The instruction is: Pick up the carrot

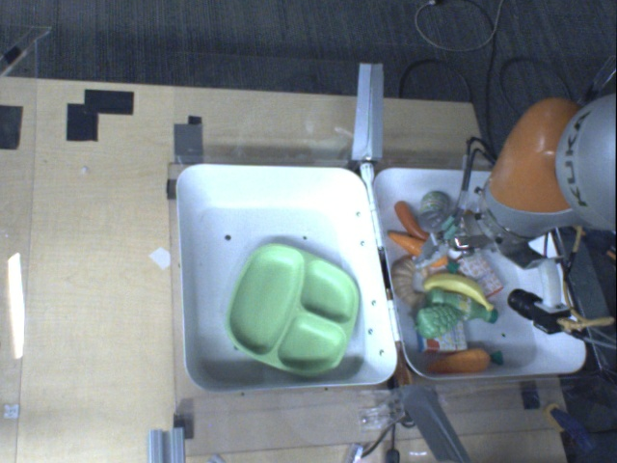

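Judging from how things lie, the pick is not yet made; my gripper (461, 237) hangs low over the far half of the right bin (549, 350), amid the clutter; I cannot tell how far open it is, and I see nothing held in it. The carrot (461, 360), as I read it, is the long orange piece with a green stub, lying along that bin's near edge, left of its middle; it is apart from my gripper, with a banana (455, 287) and a green toy (439, 318) between. Two shorter orange pieces (410, 220) lie by the bin's left wall, just beside my gripper; either might be a carrot too, so I hold the naming loosely. What is left is nearly everything: line up over the carrot, close on it, lift it clear.

Room is tight; the carrot lies close along the near wall, so a descent there must mind that rim; the green toy sits just beside it on the far side, touching or nearly so. The bin's right half looks barer and offers a way round the heap; the left bin (207, 220) holds a green divided plate (294, 307) and is not in my way.
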